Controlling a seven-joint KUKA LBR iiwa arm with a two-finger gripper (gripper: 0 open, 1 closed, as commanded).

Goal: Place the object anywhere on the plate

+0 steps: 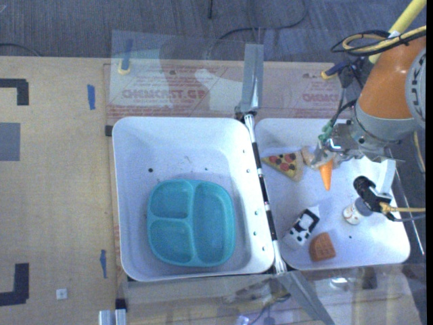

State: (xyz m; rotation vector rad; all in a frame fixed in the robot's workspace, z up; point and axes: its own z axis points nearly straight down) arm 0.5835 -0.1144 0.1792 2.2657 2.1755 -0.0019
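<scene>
An orange carrot (326,174), tapering to a point at its lower end, is seen hanging upright beneath the gripper (329,153), its top clasped between the closed fingers, above the far part of the right bin (392,249). In that bin are found a pizza slice (284,164) at the far left, a black-and-white block (304,227) and a brown bread-like piece (322,247) near the front, and a small pale object (351,214) to the right. The left bin (183,134) is occupied by a teal plate (191,222) divided into three compartments, placed towards the near side.
</scene>
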